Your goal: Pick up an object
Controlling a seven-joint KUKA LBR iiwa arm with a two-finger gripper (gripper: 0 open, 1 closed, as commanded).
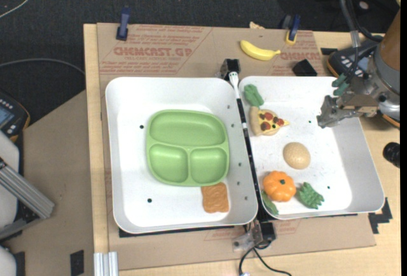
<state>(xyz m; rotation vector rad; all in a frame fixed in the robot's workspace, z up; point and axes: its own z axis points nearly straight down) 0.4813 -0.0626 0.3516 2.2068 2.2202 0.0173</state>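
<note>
My gripper (325,117) hangs over the right bin (362,160), near its upper right part, with bare white floor beneath it. To its left lies a pizza slice (268,121), and a beige round bun (296,155) sits below-left of it. Further toward the front are an orange pumpkin (280,186) and a green leafy piece (310,195). Another green vegetable (253,95) lies in the bin's upper left corner. Nothing is seen held by the gripper.
The left bin (124,141) holds a green divided plate (188,146) and a brown toast-like piece (215,198). A yellow banana (259,50) lies on the cardboard behind the bins, beside blue clamps (292,28).
</note>
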